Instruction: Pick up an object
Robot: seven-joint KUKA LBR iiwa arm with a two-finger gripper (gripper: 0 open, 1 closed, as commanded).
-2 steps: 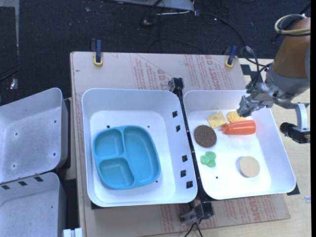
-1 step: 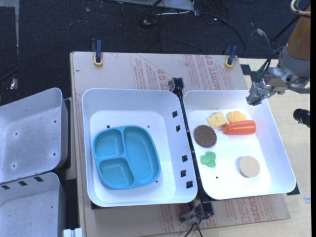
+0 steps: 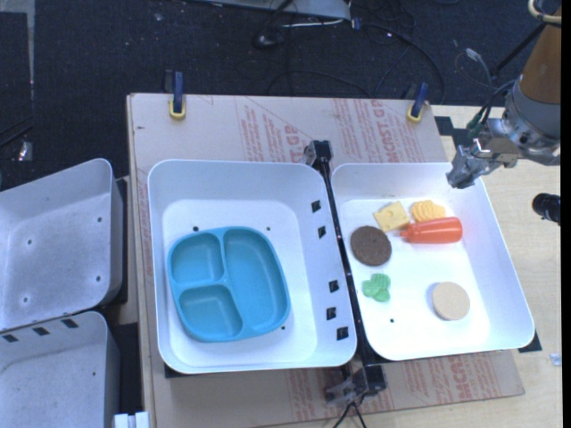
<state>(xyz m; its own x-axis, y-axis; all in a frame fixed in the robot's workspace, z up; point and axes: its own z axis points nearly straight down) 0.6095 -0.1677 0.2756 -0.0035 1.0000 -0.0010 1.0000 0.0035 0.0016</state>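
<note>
We judge the toy carrot (image 3: 434, 231) light, rigid, slick, best pinched mid-body; gripper (image 3: 463, 175) finger state we cannot tell.

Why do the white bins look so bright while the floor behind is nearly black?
In the camera view, even overhead light washes out the right white plastic bin, leaving faint shadows beside the round brown patty; the dark floor is underexposed, and the grey gripper looks slightly soft.

Dark speckled floor (image 3: 71, 52) strewn with cables (image 3: 393, 34) behind the bench
</note>
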